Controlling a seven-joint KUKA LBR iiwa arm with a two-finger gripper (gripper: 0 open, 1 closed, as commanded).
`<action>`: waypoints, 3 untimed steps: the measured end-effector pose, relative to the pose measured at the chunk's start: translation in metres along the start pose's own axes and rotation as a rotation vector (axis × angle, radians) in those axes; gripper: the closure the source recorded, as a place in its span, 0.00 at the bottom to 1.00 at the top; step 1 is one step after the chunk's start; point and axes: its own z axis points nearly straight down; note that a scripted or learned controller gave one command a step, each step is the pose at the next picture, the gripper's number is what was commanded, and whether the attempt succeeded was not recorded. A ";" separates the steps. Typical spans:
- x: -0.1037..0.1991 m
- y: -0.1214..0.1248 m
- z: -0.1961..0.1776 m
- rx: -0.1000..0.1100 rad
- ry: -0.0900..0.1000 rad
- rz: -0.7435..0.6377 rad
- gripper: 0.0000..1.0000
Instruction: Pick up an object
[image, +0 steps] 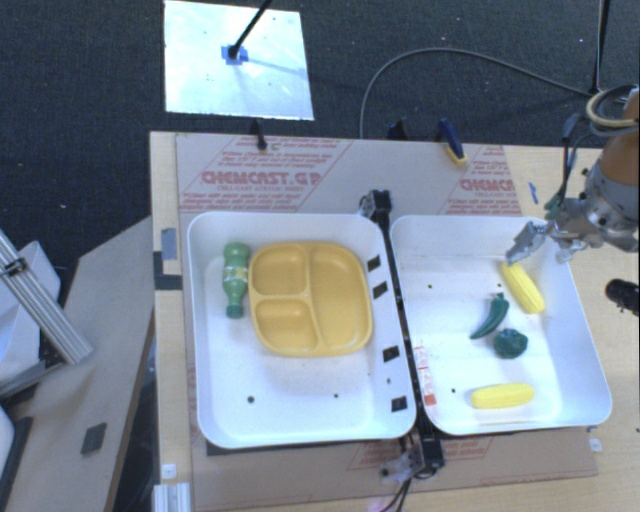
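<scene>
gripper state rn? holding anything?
Gripper: cannot be told if open or closed. It sits over the right bin, just above the yellow corn; nothing is visibly held.

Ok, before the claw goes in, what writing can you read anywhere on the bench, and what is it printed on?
"CHEMCAST GP", red letters, on the clear sheet behind the left bin.
"CHEMCAST", the same red print, partly cut off, on that sheet behind the right bin.
Smaller red lines under both logos: too blurred to read.
Red print on the strip at the right bin's inner edge: too small to read.
Green bottle: label unreadable.
</scene>
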 end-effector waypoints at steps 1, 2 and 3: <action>0.001 0.003 -0.008 -0.012 -0.003 -0.003 0.00; 0.000 0.002 0.034 -0.010 -0.003 -0.001 0.00; -0.003 -0.004 0.079 -0.009 -0.003 0.000 0.00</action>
